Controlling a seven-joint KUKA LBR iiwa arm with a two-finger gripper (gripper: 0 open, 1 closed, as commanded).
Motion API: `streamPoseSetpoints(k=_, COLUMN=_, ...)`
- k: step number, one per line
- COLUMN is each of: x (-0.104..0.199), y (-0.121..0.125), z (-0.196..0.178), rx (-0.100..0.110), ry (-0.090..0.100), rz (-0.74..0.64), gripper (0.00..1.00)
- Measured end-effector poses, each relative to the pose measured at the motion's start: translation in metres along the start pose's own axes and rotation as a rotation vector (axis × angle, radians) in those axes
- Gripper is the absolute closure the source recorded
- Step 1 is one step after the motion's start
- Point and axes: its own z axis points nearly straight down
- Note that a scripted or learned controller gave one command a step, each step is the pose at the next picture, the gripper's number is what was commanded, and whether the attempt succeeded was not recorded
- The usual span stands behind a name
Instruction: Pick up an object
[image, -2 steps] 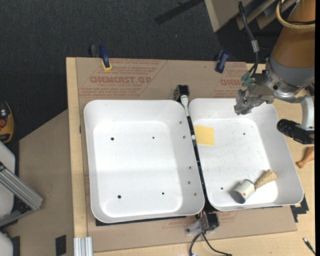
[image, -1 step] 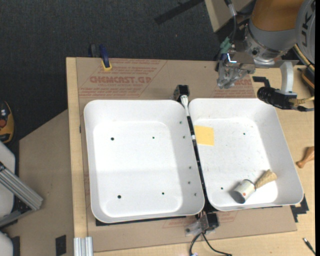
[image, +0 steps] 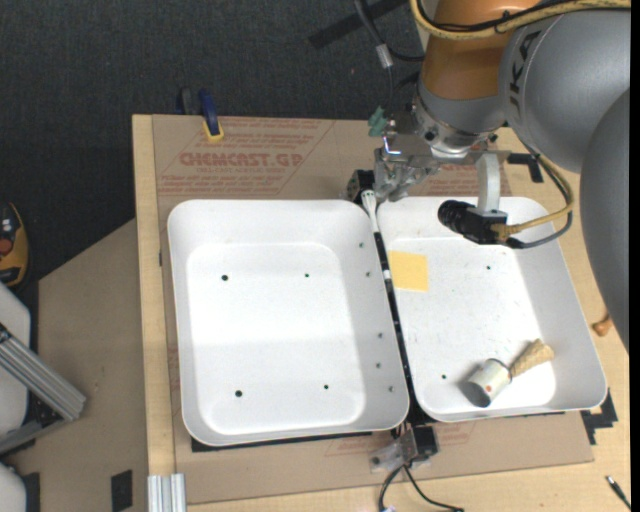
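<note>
The arm comes in from the right and hangs its gripper low over the back left corner of the right bin, right at the rim where the two bins meet. From here I cannot tell whether the gripper is released or clenched, and I see nothing in its grasp.

Two things lie in the right bin. A flat yellow square rests on the floor just beside the left wall, in the back half, a little forward of the gripper and apart from it. A brush lies on its side near the front right corner, its stubby grey handle toward the front edge and its tan tuft angled toward the right wall. The two are well apart.

The left bin sits edge to edge with the right one. Both rest on a brown board with red lettering along its back edge, where a blue and yellow clamp grips the back left corner.
</note>
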Motion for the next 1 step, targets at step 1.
streamPoseSetpoints(k=1, x=0.0663, y=0.0166, z=-0.0473, rx=-0.016, ry=0.001, rz=-0.001, gripper=1.0)
